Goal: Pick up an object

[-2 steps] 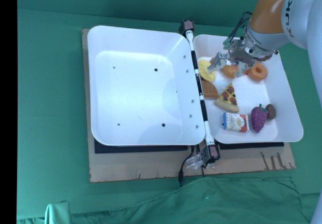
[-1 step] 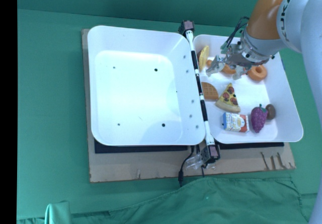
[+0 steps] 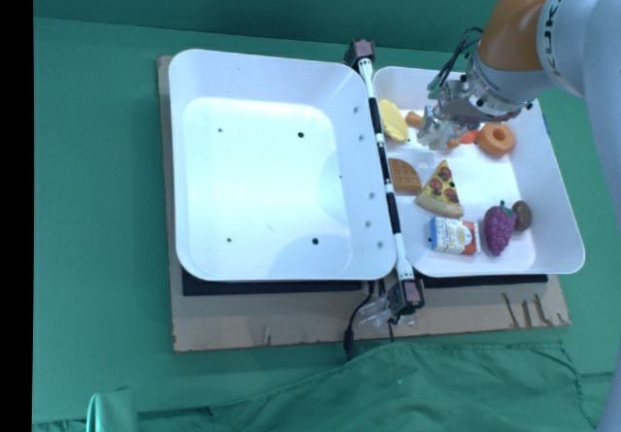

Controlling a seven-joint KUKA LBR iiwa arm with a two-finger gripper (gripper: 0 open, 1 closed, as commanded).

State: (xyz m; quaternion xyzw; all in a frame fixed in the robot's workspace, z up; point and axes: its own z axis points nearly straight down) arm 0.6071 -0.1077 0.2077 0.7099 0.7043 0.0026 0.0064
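From the camera view above the worktop (image 3: pixel 291 323), the arm (image 3: pixel 543 22) reaches in from the right over the right bin (image 3: pixel 558 226), and the claw (image 3: pixel 439 134) hangs low among the toy food at the far end of that bin. Nearest to it lie a small orange carrot-like piece (image 3: pixel 466 139), touching or just beside the tips, a doughnut (image 3: pixel 496 139) just to the right, and a yellow piece (image 3: pixel 392 119) to the left by the bin divider. The pizza slice (image 3: pixel 441 189), waffle (image 3: pixel 404 175), juice carton (image 3: pixel 453 236), grapes (image 3: pixel 498 228) and a brown piece (image 3: pixel 522 216) lie nearer the front; the left bin (image 3: pixel 194 90) sits alongside. To do this step well, the claw should probably settle on a single item, centre it between the tips, and close before lifting straight up so neighbours are not dragged. Whether the claw is released or clenched I cannot tell; nothing is visibly gripped.
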